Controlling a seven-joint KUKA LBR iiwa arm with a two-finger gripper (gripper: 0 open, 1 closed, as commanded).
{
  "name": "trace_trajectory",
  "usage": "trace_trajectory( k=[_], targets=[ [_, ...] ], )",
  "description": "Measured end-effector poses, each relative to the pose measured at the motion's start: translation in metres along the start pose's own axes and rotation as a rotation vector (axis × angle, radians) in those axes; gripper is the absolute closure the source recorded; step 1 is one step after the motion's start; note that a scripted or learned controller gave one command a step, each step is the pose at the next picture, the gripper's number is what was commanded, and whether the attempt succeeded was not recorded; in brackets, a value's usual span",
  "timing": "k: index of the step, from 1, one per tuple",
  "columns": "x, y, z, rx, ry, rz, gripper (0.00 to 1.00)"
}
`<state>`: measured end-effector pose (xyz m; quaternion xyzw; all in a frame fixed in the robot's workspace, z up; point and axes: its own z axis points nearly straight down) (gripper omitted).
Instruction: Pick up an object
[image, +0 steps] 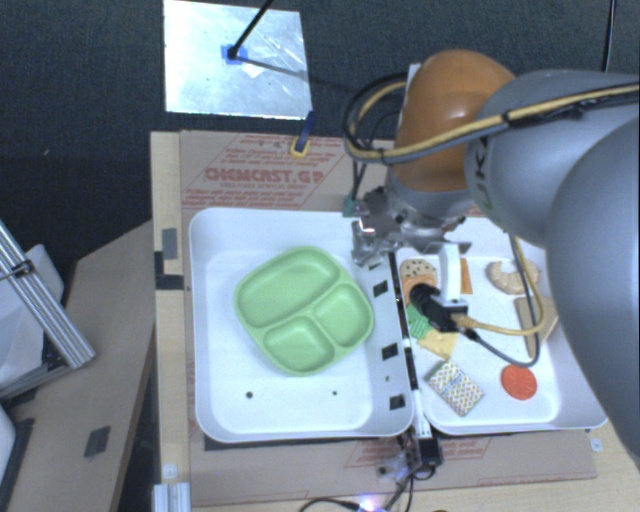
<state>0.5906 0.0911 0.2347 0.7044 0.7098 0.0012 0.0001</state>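
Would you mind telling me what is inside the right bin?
The right bin holds an orange disc, a patterned block, a yellow piece, a tan item and a round biscuit-like piece. The arm covers the bin's far part, so anything there is hidden.

Even, fairly bright overhead light. The white bins (215, 300) read near overexposed, with faint shadows along their walls. The green tray (303, 309) shows soft sheen on its rims. A foil sheet (238, 58) at top reflects patchy glare. The arm (560, 170), close to the lens, appears large and soft in focus. Slight overall softness; dark surround holds little detail.
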Motion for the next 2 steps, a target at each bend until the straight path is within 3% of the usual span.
trace_trajectory(
  k=[1, 2],
  targets=[
    [0.0027, 0.0011, 0.0199, 0.003, -0.002, 0.002, 1.00],
    [0.0042, 0.0066, 0.0121, 0.000, -0.001, 0.001, 1.00]
  ],
)
